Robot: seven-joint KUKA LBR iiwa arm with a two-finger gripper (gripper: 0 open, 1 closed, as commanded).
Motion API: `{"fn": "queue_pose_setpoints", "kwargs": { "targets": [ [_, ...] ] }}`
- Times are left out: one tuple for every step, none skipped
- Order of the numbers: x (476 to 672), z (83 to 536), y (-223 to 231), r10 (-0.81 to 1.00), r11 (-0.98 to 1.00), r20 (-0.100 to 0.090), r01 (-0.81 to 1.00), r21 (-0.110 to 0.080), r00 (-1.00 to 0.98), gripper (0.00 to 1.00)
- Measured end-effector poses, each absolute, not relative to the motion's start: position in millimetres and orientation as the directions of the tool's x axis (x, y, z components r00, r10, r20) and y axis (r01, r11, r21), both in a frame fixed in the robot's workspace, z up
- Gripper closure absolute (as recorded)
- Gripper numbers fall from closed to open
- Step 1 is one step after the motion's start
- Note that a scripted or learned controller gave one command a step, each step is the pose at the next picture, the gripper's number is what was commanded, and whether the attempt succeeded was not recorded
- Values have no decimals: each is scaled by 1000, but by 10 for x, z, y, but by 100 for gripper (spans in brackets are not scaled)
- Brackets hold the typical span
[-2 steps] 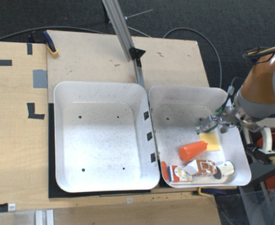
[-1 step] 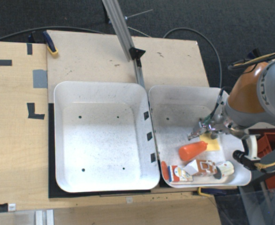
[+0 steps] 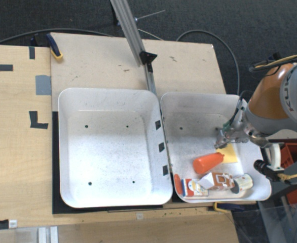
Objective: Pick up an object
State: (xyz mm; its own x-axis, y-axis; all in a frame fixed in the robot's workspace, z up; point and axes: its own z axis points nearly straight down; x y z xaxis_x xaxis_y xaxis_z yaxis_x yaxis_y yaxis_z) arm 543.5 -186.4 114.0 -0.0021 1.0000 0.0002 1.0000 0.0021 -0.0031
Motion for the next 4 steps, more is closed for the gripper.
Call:
{"fn": "queue_pose_setpoints", "kwargs": {
  "targets": [
    [5470, 1565, -1875, 1000, 1, -1, 1000, 3, -1, 100],
    [5512, 2191, -1841, 1000, 2, -2, 1000, 5, -2, 100],
    [5524, 2724, -1839, 1000, 2, -2, 1000, 5, -2, 100],
    [5623, 2619, -1224, 1000, 7, 1, 1000, -1, -7, 100]
  ]
}}
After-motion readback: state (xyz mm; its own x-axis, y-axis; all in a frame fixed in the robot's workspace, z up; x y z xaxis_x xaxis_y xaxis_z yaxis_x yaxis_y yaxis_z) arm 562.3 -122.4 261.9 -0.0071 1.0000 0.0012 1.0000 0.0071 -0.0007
